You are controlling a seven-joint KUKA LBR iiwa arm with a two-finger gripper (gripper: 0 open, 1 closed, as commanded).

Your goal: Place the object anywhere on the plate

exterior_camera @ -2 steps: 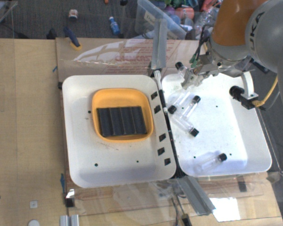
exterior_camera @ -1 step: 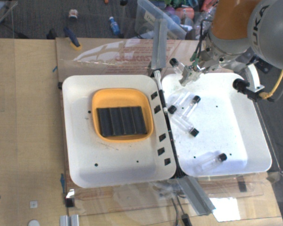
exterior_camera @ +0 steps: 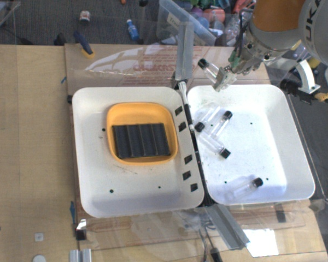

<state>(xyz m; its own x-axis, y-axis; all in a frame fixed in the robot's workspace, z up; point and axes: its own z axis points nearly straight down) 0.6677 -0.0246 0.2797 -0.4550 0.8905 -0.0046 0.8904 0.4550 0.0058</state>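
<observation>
Orange is the colour of the plate, and it sits in the left white bin. A black block with ridges lies flat in the middle of the plate and covers most of it.

The grey arm comes in from the top right. Its gripper hangs over the far edge of the right white bin. It looks pinched on a clear tube with a black cap. The tube sticks out from the tip at a slant. The cap end points up and to the left, past the bin's edge. The tube is well apart from the plate, on the other side of the wall between the two bins.

Four more clear tubes with black caps lie flat in the right bin. Two are near the wall between the bins. One of them is tilted, and the other lies just beside it with its cap close to the wall. A third tube lies a bit lower. The fourth tube lies alone near the front edge.

Small black squares sit in a row along the inner edge of the left bin.

Behind the bins there is a clear box full of bright toys.
</observation>
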